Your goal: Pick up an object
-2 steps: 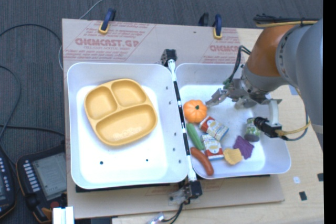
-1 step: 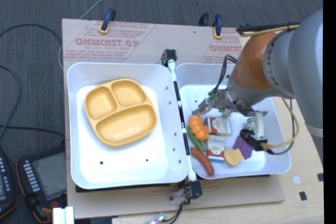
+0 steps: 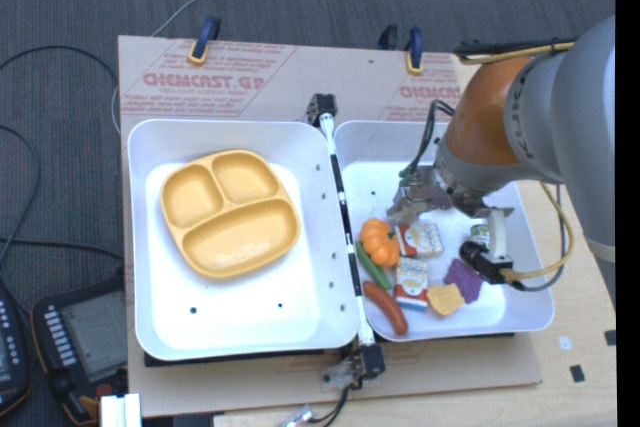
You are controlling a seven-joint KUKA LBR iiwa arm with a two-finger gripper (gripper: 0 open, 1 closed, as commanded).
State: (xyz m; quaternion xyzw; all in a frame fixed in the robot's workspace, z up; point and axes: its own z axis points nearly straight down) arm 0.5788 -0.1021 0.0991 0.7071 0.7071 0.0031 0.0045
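Claw [image 3: 408, 206]: low in right bin [image 3: 530, 315], above the toy pile; finger spread cannot be judged.
Nearest item: orange pumpkin [image 3: 377, 240], round, glossy, just beside claw.

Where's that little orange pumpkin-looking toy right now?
The orange toy lies in the right bin, near its left wall, just above a green piece and a red sausage.

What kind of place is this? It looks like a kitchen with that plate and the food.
Probably a robot test bench, not a kitchen. The food looks like toys heaped in a white bin, clamps pin the board down, and a grey and orange robot arm reaches in.
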